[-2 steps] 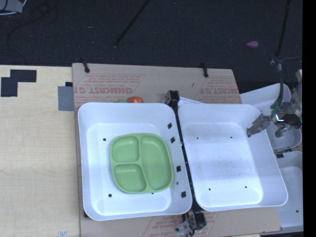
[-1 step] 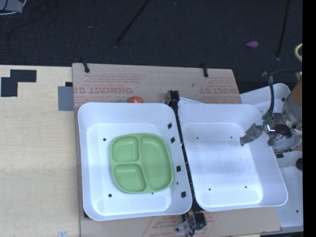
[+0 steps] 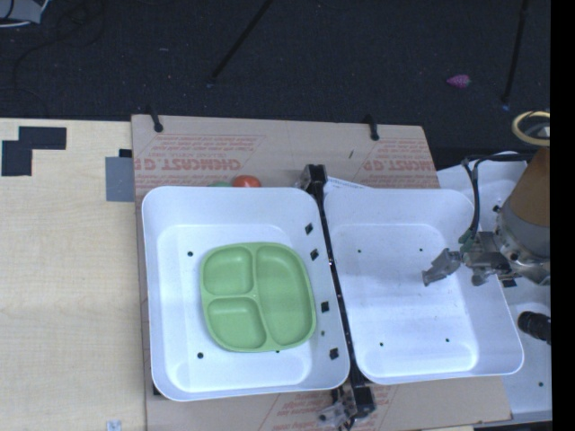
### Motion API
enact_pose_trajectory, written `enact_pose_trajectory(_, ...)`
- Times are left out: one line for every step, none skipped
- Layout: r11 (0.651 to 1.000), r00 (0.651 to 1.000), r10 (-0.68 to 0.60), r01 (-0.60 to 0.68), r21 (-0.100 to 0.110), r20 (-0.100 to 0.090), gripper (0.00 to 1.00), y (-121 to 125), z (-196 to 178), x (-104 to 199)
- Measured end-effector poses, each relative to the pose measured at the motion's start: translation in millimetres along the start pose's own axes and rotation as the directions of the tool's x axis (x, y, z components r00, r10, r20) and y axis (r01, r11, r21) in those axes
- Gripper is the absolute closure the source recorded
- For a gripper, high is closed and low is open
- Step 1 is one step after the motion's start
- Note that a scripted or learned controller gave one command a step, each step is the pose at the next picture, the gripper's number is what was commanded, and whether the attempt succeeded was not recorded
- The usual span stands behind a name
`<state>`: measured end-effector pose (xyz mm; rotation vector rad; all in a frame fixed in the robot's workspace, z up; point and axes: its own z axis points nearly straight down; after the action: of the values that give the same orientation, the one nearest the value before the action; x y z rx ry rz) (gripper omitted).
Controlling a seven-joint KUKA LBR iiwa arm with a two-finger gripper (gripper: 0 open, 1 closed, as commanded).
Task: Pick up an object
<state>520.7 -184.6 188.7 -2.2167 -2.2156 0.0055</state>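
We saw even, fairly bright light on the white bins [image 3: 180,214], faint soft shadows inside them, a dim dark floor [image 3: 269,43] behind, and slight overall softness.

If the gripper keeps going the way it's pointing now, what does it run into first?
The gripper points left over the right bin. Its line crosses bare bin floor, so the first obstacle would probably be the black divider between the bins, with the green plate beyond it. Height is unclear, so it might touch the floor first.
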Motion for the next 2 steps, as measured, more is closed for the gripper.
enact_pose_trajectory(1.000, 1.000, 0.000, 0.000, 0.001, -0.001, 0.00, 3, 63, 5)
enact_pose_trajectory(1.000, 1.000, 0.003, -0.003, -0.003, 0.001, 1.00, 4, 49, 4)
